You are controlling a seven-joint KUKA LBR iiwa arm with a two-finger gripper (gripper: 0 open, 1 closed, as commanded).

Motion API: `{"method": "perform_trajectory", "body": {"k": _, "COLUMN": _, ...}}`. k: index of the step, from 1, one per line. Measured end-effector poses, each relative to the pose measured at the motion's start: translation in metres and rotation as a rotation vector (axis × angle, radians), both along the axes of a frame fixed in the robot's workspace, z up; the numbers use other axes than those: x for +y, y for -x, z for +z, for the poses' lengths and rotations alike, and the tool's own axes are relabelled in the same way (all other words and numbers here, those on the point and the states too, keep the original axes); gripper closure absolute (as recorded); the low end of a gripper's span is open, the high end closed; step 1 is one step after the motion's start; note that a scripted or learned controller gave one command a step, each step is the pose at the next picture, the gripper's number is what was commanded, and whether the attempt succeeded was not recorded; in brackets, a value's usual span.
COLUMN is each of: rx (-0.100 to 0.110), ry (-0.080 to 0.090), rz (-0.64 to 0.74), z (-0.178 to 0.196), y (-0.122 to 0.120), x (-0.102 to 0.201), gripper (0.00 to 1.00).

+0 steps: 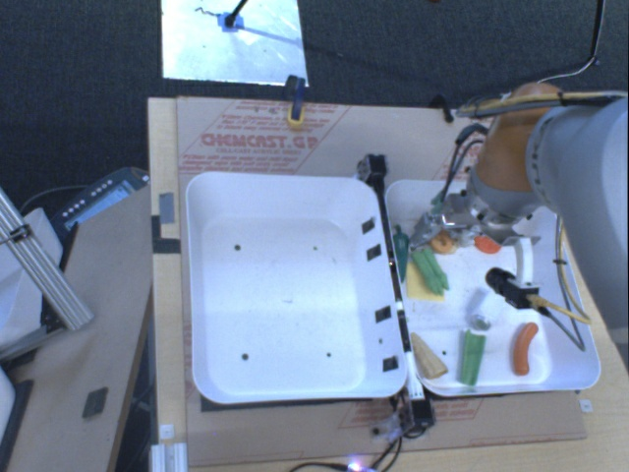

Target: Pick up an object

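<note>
My gripper [429, 230] hangs low over the back left part of the right bin [580, 367]. It is just above a light green pod [430, 269] that lies on a yellow slab [421, 285]. A small orange piece [445, 245] sits right beside the gripper, and a red piece [487, 246] lies just under the wrist. A dark green strip [401, 243] lies along the bin's left wall. Nearer the front are a tan wedge [428, 358], a green cylinder [472, 356], an orange-red sausage [524, 348] and a small white piece [480, 319].
The left bin [201, 293] stands beside the right one, with black clips [383, 313] along the shared wall. A yellow and blue clamp [295, 101] stands at the back of the board. The grey arm [580, 155] covers the right bin's back right corner.
</note>
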State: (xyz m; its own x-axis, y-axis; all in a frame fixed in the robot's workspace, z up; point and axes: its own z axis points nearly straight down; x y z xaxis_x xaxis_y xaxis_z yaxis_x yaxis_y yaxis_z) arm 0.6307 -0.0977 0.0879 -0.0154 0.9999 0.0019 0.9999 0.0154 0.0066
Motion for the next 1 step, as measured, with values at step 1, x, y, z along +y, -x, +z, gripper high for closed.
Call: {"method": "perform_trajectory", "body": {"k": 1, "rx": 0.008, "ry": 0.005, "rz": -0.023, "z": 0.0008, "y": 0.0621, "x": -0.1152, "gripper": 0.00}}
